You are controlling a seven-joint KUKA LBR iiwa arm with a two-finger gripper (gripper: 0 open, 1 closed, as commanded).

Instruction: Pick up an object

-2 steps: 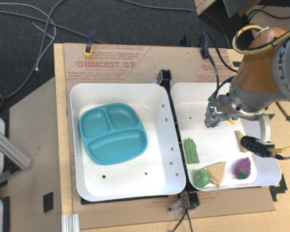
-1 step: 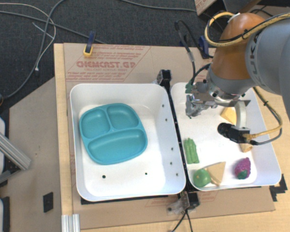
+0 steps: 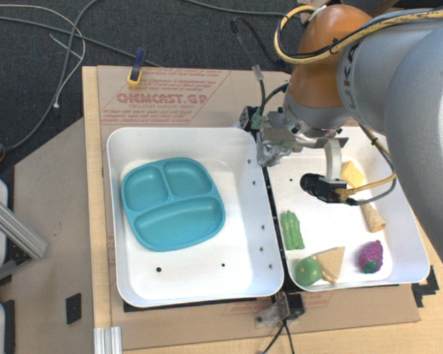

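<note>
My gripper (image 3: 268,153) hangs over the inner rim of the right bin (image 3: 407,220), near its back left corner, beside the divide between the two bins. In that bin lie a green pod-like piece (image 3: 292,229), a green round fruit (image 3: 307,271), a tan wedge (image 3: 331,261), a purple grape cluster (image 3: 370,256), a yellow piece (image 3: 352,173) and a tan stick (image 3: 373,217). I see nothing held at the gripper. The arm hides the bin's back part.
The left bin (image 3: 244,257) holds a teal divided plate (image 3: 173,203). Both bins rest on a cardboard sheet (image 3: 170,98) with a small blue and yellow clip (image 3: 138,65) at its back edge. Cables lie on the dark floor behind.
</note>
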